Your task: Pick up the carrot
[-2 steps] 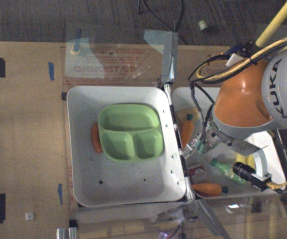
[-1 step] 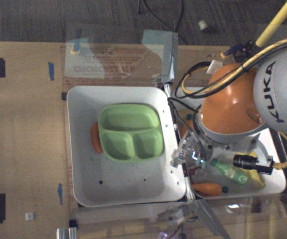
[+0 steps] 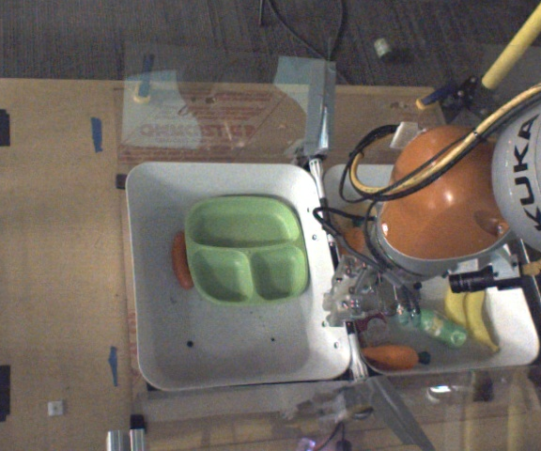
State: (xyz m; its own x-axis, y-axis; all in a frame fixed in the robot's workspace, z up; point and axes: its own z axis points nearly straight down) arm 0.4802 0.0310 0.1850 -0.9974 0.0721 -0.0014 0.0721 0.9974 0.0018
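An orange carrot [image 3: 393, 355] with a dark tip lies along the front edge of the right bin [image 3: 519, 346]. My gripper [image 3: 360, 301] hangs low over that bin's left side, just above and behind the carrot, below the arm's orange band [image 3: 444, 205]. Nothing shows in the gripper. The arm hides most of the right bin's back half.
A green bottle [image 3: 435, 328] and a yellow banana [image 3: 472, 314] lie right of the carrot. The left bin [image 3: 158, 327] holds a green divided plate [image 3: 247, 249], with an orange oblong object [image 3: 180, 259] tucked against its left rim. The bins' shared wall stands beside the gripper.
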